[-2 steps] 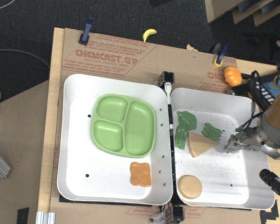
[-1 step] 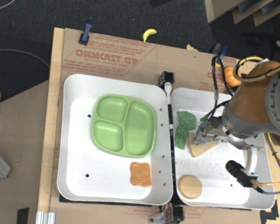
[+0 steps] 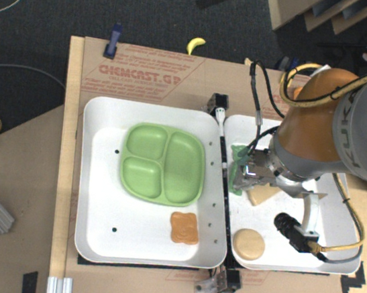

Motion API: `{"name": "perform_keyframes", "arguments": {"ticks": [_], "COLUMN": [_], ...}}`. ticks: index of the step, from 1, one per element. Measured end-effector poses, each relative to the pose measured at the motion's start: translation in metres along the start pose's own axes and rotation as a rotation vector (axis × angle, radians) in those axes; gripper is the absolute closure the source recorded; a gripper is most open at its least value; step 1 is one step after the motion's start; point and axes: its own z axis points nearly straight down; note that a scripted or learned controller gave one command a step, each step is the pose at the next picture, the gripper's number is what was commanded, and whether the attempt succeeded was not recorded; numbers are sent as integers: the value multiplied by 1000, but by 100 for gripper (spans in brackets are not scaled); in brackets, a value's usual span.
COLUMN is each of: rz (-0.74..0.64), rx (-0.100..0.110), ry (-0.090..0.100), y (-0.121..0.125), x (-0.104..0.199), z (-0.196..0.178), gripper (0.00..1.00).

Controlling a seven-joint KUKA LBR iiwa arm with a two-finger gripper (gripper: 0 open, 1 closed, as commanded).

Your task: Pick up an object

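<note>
Green object [image 3: 239, 158] at right bin's [image 3: 329, 264] left wall sits under the lowered gripper [image 3: 242, 173], grasp apparently underway; finger state indeterminable, next move calls for closing then lifting.

Only readable print is on the brown cardboard sheet [image 3: 147, 69] under the bins, upper middle of the frame: red letters "CHEMCAST G.P", seemingly upside down. Smaller red lines around it are too blurry to read.

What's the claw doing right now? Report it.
Claw: low in the right bin, by something green; open or closed cannot be told.
</note>
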Motion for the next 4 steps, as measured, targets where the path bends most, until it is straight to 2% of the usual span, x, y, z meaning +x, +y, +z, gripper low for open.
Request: {"name": "perform_keyframes", "arguments": {"ticks": [1, 2, 3, 4], "rz": [4, 5, 12, 22], "rx": [-8, -17, 13, 17], "ry": [-2, 0, -6, -7], "y": [-16, -39, -32, -44], "x": [26, 52, 48, -50], "z": [-115, -279, -179, -67], "gripper": [100, 100, 100, 100]}}
